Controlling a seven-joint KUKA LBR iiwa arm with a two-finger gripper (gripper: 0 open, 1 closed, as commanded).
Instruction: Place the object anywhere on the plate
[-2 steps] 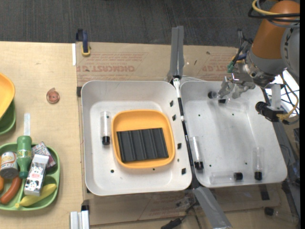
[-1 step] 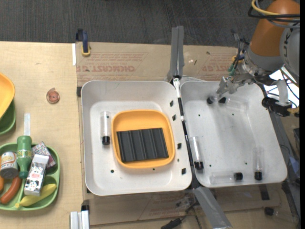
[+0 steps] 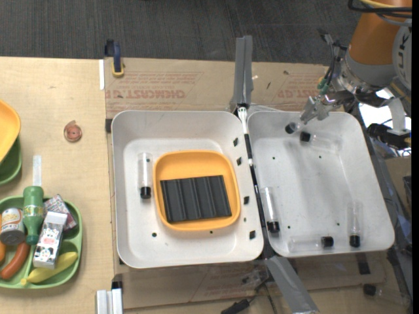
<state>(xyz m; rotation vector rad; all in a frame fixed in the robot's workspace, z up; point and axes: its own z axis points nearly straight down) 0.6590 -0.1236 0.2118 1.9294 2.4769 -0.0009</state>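
From my seat I see the gripper (image 3: 296, 128) hanging over the far corner of the right bin (image 3: 366, 175), fingers pointing down toward the bin floor; I cannot tell how far apart they are, and nothing visible sits between them. The black ridged block (image 3: 196, 198) (the object, as far as I can judge) lies well to the gripper's left and nearer the camera, flat on the yellow plate (image 3: 195, 164) in the left bin (image 3: 127, 175).
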